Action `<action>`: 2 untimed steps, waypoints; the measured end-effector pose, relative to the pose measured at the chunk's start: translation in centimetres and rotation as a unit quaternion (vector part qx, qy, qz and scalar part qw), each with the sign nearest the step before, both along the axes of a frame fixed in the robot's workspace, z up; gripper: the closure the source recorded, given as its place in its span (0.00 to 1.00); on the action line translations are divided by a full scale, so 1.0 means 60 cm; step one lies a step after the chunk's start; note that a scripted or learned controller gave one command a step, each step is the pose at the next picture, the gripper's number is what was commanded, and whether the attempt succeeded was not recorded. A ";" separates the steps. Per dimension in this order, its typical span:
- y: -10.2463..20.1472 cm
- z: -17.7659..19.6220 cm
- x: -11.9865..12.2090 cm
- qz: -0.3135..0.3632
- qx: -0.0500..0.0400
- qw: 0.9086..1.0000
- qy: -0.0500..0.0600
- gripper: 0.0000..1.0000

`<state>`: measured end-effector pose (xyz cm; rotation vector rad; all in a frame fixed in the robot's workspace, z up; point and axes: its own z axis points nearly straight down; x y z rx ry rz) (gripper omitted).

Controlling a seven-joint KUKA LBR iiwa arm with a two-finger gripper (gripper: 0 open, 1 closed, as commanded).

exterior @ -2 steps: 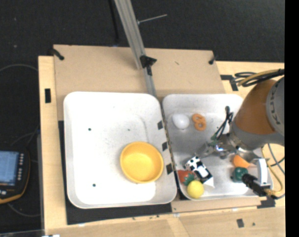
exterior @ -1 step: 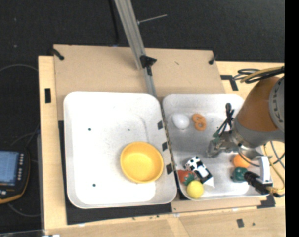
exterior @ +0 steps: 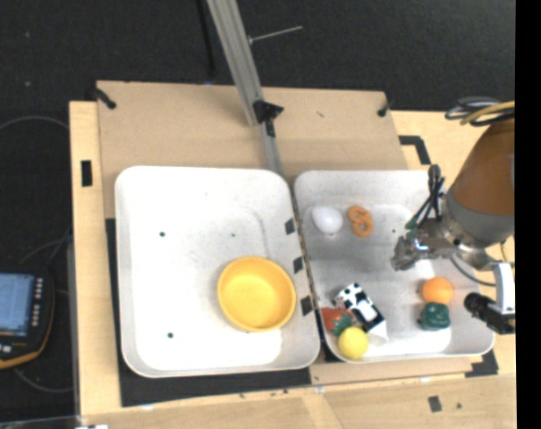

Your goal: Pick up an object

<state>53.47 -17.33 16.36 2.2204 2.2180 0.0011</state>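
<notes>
The likeliest target is the orange ball (exterior: 437, 290), which lies in the right bin (exterior: 377, 190) near its right wall, with a dark green object (exterior: 434, 316) touching or just below it. The gripper (exterior: 406, 256) hangs over bare bin floor just left of and above the ball, holding nothing that can be seen; whether its fingers are spread or pressed together cannot be told from this slanted view.

To do the step well, the arm probably needs to shift toward the ball and descend centred on it, so the fingers straddle it and do not nudge it into the green piece (a round thing rolls readily). The bin's wall close by leaves little room on that side.

Further out, a white egg-shaped object (exterior: 326, 219) and an orange ring-like piece (exterior: 360, 221) sit near the bin's far left. A black-and-white block (exterior: 359, 305), a small red thing (exterior: 333, 318) and a yellow ball (exterior: 352, 341) crowd the near left corner. The left bin (exterior: 163, 204) holds a yellow bowl (exterior: 256, 293), well apart from the work.
</notes>
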 end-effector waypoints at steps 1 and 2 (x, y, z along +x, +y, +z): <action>0.013 0.088 -0.004 0.002 0.000 1.000 0.000 1.00; 0.011 0.147 -0.002 0.002 0.000 1.000 0.000 1.00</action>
